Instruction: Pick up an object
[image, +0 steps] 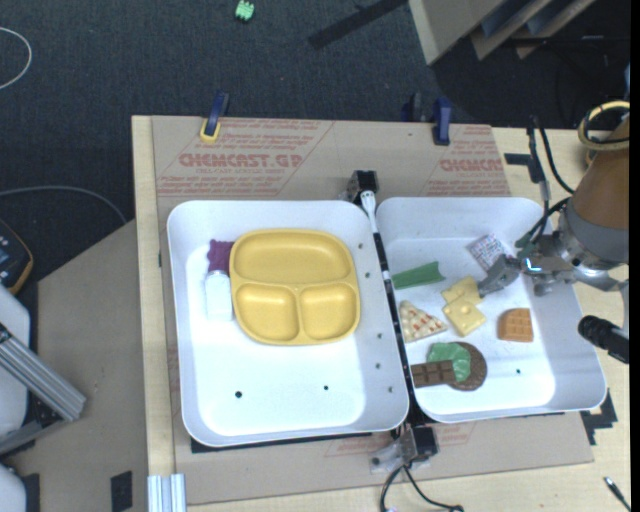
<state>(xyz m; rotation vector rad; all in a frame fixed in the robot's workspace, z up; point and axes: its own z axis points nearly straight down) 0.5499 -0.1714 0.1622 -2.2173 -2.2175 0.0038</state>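
The right bin (560, 390) held the toy food, while the yellow divided plate (295, 283) filled the left bin (270, 410). The gripper (497, 277) hung low over the right bin, just beside the yellow cheese wedges (463, 305) — whether it was parted or closed, I could not tell. A good attempt would centre on one wedge, clear of the waffle (516, 325) and pizza slice (421, 320) — then close.

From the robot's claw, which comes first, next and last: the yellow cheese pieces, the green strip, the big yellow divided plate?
1. Yellow cheese pieces, right bin, just left of and below the gripper.
2. Green strip, right bin, further left near the divider.
3. Yellow divided plate, over in the left bin.
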